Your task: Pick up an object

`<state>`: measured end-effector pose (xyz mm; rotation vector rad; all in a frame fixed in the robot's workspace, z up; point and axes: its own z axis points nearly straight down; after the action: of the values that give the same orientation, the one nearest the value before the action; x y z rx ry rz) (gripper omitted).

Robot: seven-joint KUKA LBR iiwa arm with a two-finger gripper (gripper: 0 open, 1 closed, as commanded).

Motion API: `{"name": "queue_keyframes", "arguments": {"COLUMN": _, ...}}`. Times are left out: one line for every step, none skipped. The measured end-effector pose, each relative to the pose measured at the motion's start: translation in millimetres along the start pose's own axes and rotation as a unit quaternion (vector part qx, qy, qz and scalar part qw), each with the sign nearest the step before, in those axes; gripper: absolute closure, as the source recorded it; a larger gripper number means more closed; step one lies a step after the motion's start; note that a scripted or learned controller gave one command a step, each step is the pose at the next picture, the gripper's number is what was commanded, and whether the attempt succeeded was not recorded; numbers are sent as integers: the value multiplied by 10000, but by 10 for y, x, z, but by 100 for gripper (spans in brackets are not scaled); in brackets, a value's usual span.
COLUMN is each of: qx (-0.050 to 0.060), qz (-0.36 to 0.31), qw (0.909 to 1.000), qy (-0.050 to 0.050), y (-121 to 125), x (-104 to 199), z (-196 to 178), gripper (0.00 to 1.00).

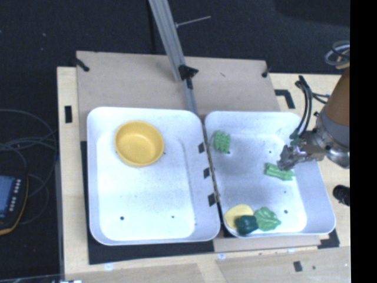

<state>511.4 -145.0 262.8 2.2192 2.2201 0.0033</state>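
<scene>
Down over the right bin [306,214], the end effector [287,160] hangs low at that bin's right side, its metal tip just above, perhaps touching, one end of a flat green strip [278,171] lying on the bin floor. From where I stand the fingers blur together with the strip, so I cannot tell whether they are spread or closed, and nothing is plainly lifted between them. Behind the tip the grey wrist runs off to the right, with the orange band [340,105] above it and black cables [306,108] looping alongside. Farther left in the same bin, near the divider, sits a small green leafy piece [221,141], well apart from the strip. At the near corner of that bin three things huddle together: a pale yellow lump [235,211], a dark teal block [246,223] touching it in front, and another light green leafy piece [267,219] just beside the block on the right. Across the divider, the left bin [147,217] carries a yellow bowl [139,143], upright, toward its far left corner. Both bins rest on the pale desk [70,158], and a grey metal rail [166,31] slants in from the top.
</scene>
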Motion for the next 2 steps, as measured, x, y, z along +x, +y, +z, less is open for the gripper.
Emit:
{"name": "queue_keyframes", "arguments": {"qx": 17, "qz": -13, "qw": 10000, "qy": 3, "y": 207, "x": 521, "z": 135, "gripper": 100}}
{"name": "queue_keyframes", "arguments": {"qx": 12, "qz": -22, "qw": 10000, "qy": 6, "y": 400, "x": 1071, "z": 79, "gripper": 100}}
